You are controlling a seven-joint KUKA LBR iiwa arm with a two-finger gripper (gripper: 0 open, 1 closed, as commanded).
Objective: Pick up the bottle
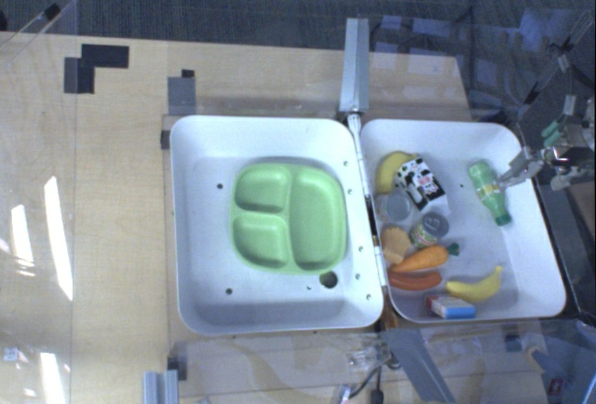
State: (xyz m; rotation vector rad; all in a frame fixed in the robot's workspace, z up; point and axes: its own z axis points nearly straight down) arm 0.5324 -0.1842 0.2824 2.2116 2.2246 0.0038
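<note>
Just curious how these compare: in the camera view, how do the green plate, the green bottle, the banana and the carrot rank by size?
1. green plate, clearly largest
2. green bottle, banana and carrot look too alike to rank

We note a light wooden bench (102,235) carrying two shallow white bins side by side, rims touching. Left bin (200,281) sits mid-bench; right bin (535,281) sits at the bench's right end. A grey metal bar (354,67) lies on the bench behind their junction. Two black marks (91,65) show far left.
</note>
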